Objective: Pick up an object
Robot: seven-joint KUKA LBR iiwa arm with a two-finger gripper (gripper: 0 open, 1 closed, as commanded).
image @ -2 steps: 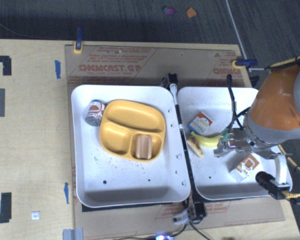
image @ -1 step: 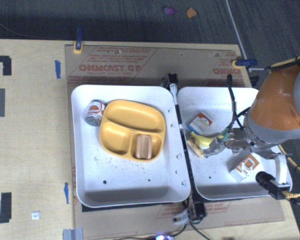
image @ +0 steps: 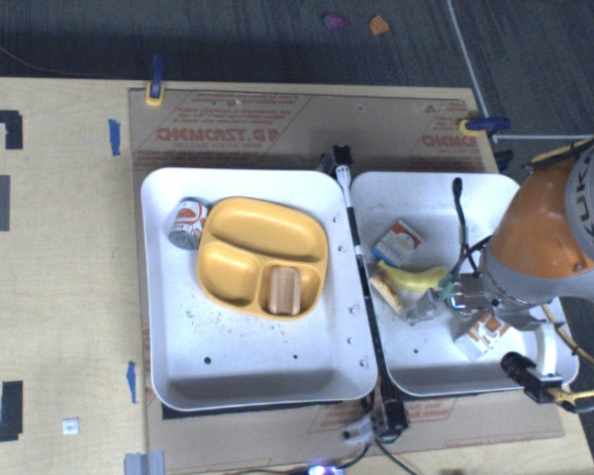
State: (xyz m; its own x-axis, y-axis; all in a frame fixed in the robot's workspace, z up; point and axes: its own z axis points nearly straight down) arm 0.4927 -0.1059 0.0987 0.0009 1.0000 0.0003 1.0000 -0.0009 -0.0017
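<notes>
Objects for picking lie in the right bin (image: 416, 379): a banana (image: 416, 278), a small carton (image: 399, 241) just above it, and another small packet (image: 482, 333) near the arm's wrist. Low over the clutter beside the banana is the gripper (image: 438, 298), though whether its fingers are spread or pressed together cannot be told. On the counter (image: 59, 265), the left bin (image: 178, 364) holds a yellow divided tray (image: 257, 255) with a can (image: 187, 224) touching its upper left edge.

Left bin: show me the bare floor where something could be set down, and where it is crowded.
In the left bin, bare floor runs along the near edge, below the yellow divided tray, and in a narrower strip on its right. The far-left corner is crowded: the can lies against the tray there.
</notes>
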